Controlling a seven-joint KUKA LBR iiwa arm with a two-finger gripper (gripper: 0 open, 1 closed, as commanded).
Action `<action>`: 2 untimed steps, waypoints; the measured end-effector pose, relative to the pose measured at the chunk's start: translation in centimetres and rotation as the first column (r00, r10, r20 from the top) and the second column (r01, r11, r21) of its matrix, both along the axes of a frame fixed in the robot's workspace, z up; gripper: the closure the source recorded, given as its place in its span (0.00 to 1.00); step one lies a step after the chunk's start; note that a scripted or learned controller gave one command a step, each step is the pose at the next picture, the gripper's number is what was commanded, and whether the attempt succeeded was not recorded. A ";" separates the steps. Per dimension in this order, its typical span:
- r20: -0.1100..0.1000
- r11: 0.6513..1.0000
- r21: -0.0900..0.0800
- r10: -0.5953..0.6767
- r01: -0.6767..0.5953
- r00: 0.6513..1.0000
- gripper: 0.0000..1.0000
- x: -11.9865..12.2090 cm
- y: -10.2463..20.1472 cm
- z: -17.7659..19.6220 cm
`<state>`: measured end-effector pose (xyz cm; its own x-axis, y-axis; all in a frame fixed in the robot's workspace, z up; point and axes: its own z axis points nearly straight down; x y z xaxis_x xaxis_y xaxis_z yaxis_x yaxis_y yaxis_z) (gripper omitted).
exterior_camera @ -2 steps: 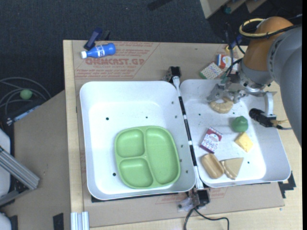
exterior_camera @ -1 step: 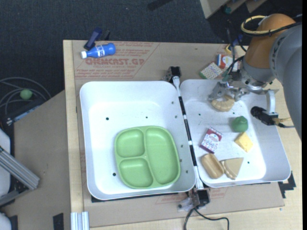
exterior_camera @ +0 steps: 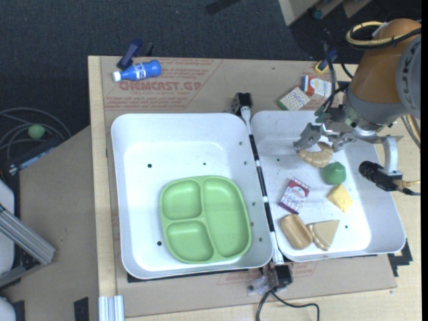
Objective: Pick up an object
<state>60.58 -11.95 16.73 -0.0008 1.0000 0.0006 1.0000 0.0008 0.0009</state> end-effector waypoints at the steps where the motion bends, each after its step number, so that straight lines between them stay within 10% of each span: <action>1: -0.003 1.000 0.002 0.001 -0.001 1.000 1.00 -1.5 7.3 1.7; 2: -0.003 1.000 0.001 0.000 0.000 1.000 1.00 -4.4 8.5 4.6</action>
